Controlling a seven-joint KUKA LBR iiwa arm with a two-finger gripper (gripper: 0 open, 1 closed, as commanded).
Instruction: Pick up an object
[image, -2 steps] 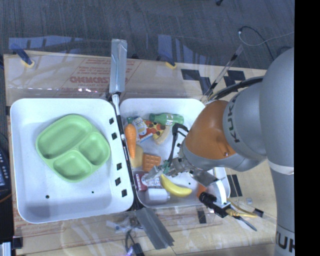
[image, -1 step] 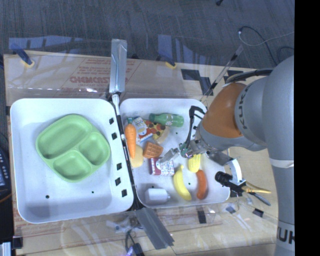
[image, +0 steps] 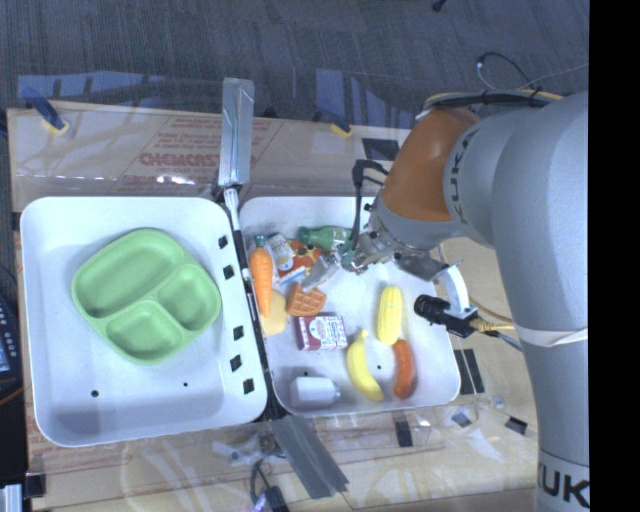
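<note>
The right bin holds several toy foods: an orange carrot, a waffle piece, a dark red box, a banana, a corn cob, a hot dog, a white block and a green bottle. My gripper reaches down into the upper middle of this bin, just above the waffle piece and below the green bottle. Its tip sits among small packets to the right of the carrot. The wrist hides the bin's upper right part.
The left bin carries a green divided plate. A grey divider with black clips separates the two bins. The arm's orange band and grey body cover the right side of the bench.
</note>
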